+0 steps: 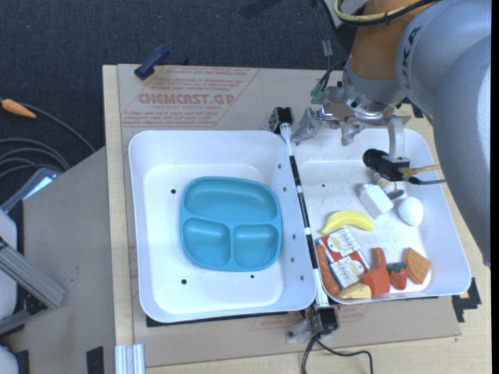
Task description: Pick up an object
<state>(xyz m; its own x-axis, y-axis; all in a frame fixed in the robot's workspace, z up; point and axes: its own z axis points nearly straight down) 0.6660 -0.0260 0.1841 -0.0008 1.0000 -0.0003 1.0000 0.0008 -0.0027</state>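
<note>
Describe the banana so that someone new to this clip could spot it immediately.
Start at the right bin, the one crowded with small toys. Near its middle, just right of the divider between the bins, lies the banana, directly above the small carton. It is the only curved, all-yellow piece; the egg to its right is white and round.
</note>
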